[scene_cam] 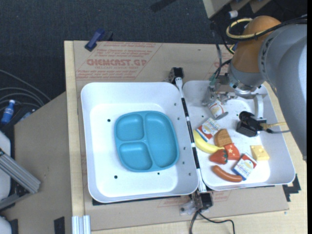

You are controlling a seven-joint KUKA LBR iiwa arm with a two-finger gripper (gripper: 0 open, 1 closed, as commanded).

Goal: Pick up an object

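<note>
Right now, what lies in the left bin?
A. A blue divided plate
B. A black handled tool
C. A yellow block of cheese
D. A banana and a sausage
A. The left bin holds a blue divided plate, while the banana, sausage and cheese block all lie in the right bin.

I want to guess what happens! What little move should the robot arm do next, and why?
Probably a small drop straight down: the gripper hovers just above a small packet at the far end of the right bin, and nothing shows between its fingers yet.
</note>
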